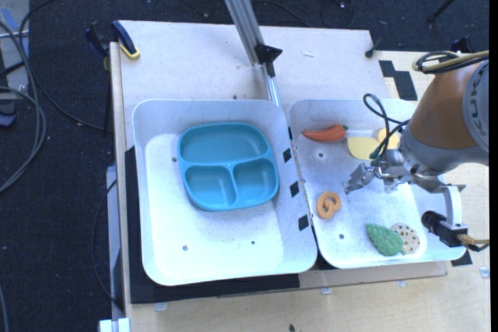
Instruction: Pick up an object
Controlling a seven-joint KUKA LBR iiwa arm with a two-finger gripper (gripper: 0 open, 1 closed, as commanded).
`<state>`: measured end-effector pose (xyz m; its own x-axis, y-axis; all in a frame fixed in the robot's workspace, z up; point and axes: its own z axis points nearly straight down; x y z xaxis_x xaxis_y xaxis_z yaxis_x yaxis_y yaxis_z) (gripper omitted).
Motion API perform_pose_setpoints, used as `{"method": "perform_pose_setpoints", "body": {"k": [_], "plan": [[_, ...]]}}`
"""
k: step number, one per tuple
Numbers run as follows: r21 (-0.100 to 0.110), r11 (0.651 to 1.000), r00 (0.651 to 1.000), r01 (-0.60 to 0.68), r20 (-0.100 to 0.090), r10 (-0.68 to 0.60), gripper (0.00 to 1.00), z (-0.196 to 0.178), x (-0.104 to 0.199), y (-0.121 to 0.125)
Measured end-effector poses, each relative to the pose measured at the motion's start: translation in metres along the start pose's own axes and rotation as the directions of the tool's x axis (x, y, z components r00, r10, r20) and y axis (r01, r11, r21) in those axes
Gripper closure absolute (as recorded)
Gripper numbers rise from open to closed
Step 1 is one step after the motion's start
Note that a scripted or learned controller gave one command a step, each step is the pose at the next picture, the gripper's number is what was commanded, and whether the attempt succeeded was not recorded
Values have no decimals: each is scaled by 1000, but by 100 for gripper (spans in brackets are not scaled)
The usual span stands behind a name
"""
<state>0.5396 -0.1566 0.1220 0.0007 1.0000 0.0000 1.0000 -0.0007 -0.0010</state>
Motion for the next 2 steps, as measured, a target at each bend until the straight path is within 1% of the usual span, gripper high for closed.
{"method": "perform_pose_setpoints", "body": {"k": [1, 2], "plan": [[-1, 1000, 1000, -1, 0, 1, 100, -11, 0, 0], [-4, 1000, 1000, 2, 1, -2, 100, -57, 5, -5]]}}
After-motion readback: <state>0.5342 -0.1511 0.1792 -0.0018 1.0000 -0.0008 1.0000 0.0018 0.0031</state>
